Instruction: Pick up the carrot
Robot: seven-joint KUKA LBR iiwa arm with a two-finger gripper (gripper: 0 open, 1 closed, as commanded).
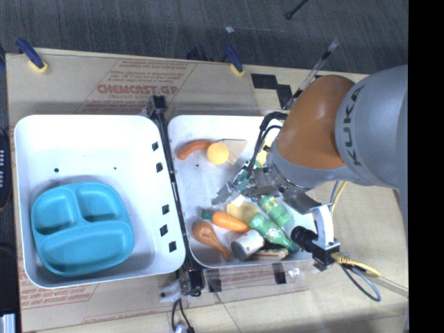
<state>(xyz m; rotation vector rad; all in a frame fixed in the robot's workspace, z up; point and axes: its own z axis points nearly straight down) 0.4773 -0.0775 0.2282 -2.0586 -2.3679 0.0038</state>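
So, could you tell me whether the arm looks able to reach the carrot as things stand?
Probably yes: the carrot lies uncovered on top in the right bin, just below the gripper, though a green bottle crowds its right end.

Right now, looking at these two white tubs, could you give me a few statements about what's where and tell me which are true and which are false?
1. The blue tray lies in the left bin. True.
2. The carrot lies in the same bin as the blue tray. False: it lies in the right bin, among the clutter near the front.
3. A green bottle lies just right of the carrot. True.
4. The yellow ball sits at the front edge of the right bin. False: it sits toward the back, beside an orange sausage-shaped toy.
5. The arm reaches over the left bin. False: it hangs over the right bin.
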